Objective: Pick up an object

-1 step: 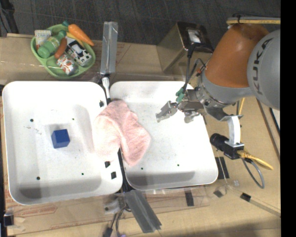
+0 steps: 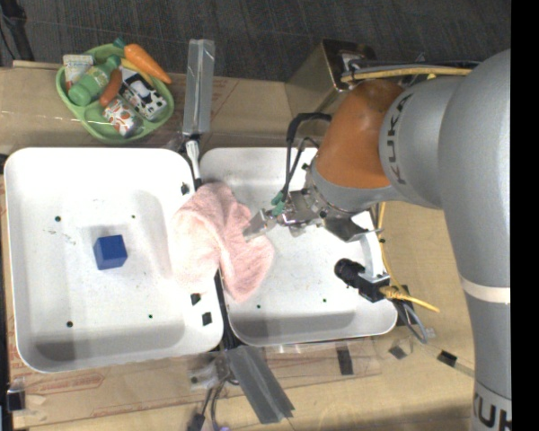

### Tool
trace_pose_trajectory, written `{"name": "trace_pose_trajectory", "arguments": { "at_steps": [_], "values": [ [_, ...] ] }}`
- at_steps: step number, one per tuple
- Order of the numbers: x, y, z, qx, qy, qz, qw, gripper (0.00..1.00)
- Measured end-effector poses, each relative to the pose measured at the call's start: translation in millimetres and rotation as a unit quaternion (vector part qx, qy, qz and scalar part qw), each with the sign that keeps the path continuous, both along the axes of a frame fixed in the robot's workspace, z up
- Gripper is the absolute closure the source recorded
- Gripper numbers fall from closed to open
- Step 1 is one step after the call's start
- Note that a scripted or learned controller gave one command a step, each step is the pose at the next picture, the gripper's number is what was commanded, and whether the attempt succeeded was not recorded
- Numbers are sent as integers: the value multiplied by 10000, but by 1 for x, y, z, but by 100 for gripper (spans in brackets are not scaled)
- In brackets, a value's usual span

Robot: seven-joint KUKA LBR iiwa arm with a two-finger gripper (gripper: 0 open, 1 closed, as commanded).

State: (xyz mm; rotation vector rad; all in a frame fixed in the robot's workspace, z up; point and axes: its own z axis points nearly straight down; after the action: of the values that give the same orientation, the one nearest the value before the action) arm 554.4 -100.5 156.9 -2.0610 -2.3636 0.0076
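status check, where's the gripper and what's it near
Gripper at pink cloth's right edge, right bin. Cloth draped across divider. Blue cube alone in left bin.

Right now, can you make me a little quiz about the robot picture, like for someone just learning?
1. What colour is the cube in the left bin?
2. True or false: the pink cloth lies flat inside one bin.
3. Which is closest to the gripper: A) the green bowl, B) the cloth, C) the cube?

Key:
1. Blue.
2. False; it drapes over the edge between both bins.
3. B.
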Motion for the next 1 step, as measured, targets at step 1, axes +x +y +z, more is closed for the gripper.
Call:
{"name": "trace_pose_trajectory", "arguments": {
  "at_steps": [1],
  "values": [
    [21, -3, -66, 13, -5, 1024, 9947, 0]
  ]
}}
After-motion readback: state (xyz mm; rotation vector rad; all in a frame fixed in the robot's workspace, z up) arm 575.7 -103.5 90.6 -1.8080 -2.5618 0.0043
